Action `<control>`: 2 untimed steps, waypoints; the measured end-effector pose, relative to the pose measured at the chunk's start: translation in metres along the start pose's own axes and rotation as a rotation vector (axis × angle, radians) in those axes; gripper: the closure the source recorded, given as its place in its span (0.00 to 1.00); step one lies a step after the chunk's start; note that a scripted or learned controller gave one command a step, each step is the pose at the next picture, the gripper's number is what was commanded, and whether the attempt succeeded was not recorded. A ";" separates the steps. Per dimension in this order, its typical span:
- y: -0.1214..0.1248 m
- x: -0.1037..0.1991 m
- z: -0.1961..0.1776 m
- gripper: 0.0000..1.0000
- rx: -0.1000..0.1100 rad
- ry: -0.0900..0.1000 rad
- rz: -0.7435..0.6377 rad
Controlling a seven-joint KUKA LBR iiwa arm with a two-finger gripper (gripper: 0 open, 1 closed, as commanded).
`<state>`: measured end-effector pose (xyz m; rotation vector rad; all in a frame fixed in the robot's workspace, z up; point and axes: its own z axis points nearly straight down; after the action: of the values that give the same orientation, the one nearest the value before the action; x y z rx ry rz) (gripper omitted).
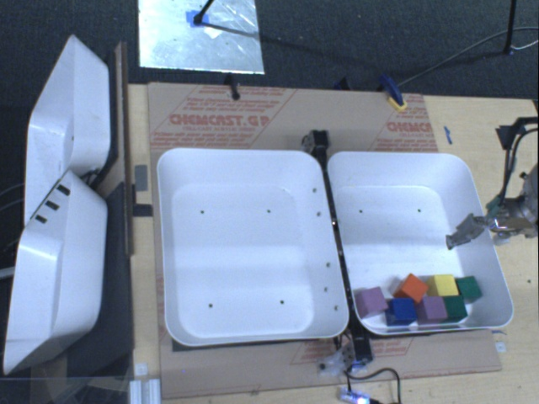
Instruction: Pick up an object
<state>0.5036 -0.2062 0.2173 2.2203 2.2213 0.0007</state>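
The objects to pick are small coloured blocks, crowded together in the near right corner of the right bin point(396, 183). There is a purple block point(370, 299) at the left of the group, a blue block point(402, 310) just beside it, an orange block point(413, 287) behind, a yellow block point(443, 286), another purple block point(433, 308) and two green blocks point(468, 289). They touch each other so closely that the borders between some of them are hard to make out, and the front green one is partly hidden by the rim of the bin.

The gripper point(461, 232) is at the right side of this bin, above the blocks and apart from them. It looks like a grey, blurred tip that points to the left and a little down. If it is open or closed cannot be told, and nothing is visible in it. The arm behind it is cut off by the edge of the view, only a small metal part at the wrist is visible.

The left bin point(244, 242) stands beside, touching the right one. Both bins rest on a brown cardboard sheet point(278, 116) on the desk.
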 end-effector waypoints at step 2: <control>0.063 -0.007 0.009 1.00 -0.001 0.000 -0.001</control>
<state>0.5669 -0.2137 0.2079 2.2181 2.2223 0.0022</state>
